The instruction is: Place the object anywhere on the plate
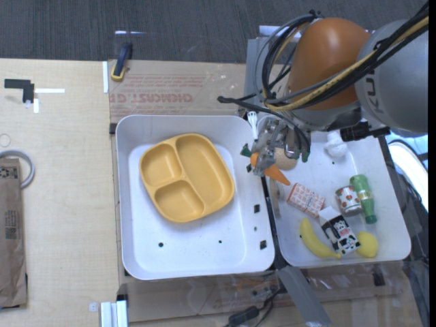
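Two shallow white bins sit side by side on the bench, the left bin [136, 251] holding a yellow three-compartment plastic plate [187, 177] that lies toward its far left part, turned at a slant, with nothing on it. Just right of the plate, over the rims where the two bins meet, the grey arm with its orange band [327, 53] reaches down, and its two-finger gripper [268, 157] hangs there with an orange toy carrot with a green tip [271, 169] clasped between the fingers; the carrot's pointed end juts to the right and nearer, over the right bin [388, 182], well apart from the plate. A small beige rounded thing sits close against the gripper's right side, and I cannot tell what it is. Farther right in that bin lie a red-and-white patterned small box [305, 199], a green bottle [362, 196] with a small printed can [347, 199] touching its left side, a yellow toy banana [320, 245] along the near edge, and a black-and-white carton [340, 232] resting across the banana. On the bench to the far left a brown paper bag [11, 230] lies at the edge.
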Action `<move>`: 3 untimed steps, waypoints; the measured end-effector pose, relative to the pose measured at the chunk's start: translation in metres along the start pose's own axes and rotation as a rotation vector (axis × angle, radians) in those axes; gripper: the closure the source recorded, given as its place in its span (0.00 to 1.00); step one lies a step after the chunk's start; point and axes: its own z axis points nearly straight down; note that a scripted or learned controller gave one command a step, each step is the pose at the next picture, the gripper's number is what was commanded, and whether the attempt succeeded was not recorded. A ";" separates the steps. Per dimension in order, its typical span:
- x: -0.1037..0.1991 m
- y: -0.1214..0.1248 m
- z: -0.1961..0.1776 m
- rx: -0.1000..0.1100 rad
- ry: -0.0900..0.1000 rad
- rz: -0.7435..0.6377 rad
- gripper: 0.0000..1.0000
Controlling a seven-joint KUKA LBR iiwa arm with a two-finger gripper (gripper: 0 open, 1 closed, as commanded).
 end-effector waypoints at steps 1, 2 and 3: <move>0.000 0.000 0.000 0.000 0.000 0.000 0.00; -0.002 -0.002 -0.010 -0.001 -0.004 0.006 1.00; 0.014 -0.028 -0.088 0.000 -0.003 -0.051 1.00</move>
